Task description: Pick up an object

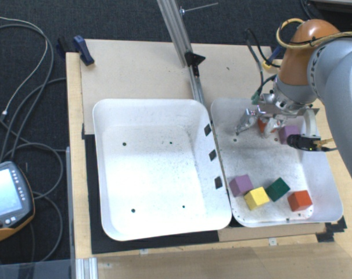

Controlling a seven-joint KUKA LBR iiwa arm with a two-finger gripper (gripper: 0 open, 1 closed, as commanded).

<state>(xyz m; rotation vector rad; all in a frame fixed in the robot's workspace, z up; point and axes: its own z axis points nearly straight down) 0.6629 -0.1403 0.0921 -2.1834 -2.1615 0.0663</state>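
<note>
Both white bins [153,112] look like smooth, speckled plastic; the bench [135,68] is matt wooden board; the coloured blocks [258,197] look matt.

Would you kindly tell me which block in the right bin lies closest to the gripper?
The pink-purple block beside the gripper, apart from the purple, yellow, green and orange blocks grouped along the bin's near edge.

No text, label or number can be read anywhere.

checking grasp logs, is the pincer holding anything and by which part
Cannot be told. The pincer sits low in the right bin by a pink block; nothing visibly held.
</note>
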